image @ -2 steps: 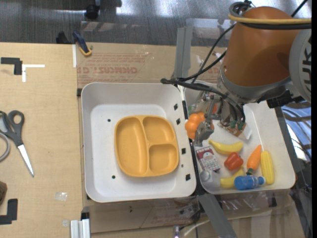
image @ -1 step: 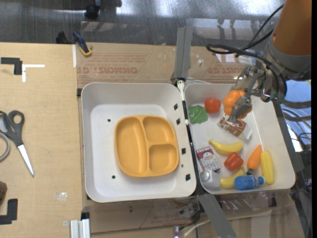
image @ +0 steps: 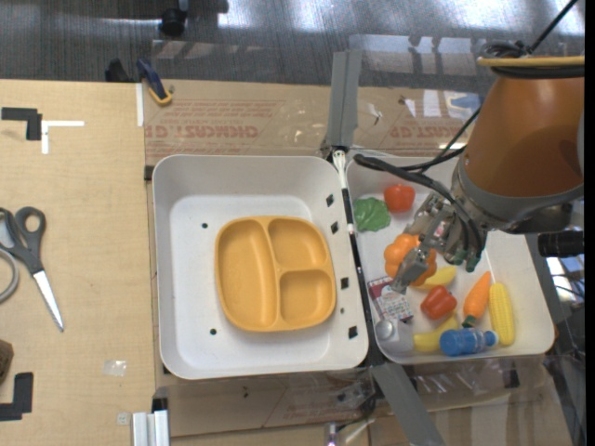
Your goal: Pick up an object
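The right bin holds several toy foods: a green lettuce piece, a red tomato, an orange fruit, a red pepper, a carrot, a corn cob and a blue bottle. My gripper reaches down into the middle of this bin, right beside the orange fruit and above a yellow piece. Its tip sits low among the objects, which hide part of it.
The left bin carries a yellow divided plate. A small packet and a silver can lie near the right bin's left wall. Scissors rest on the bench far left. The bulky arm overhangs the right bin's far side.
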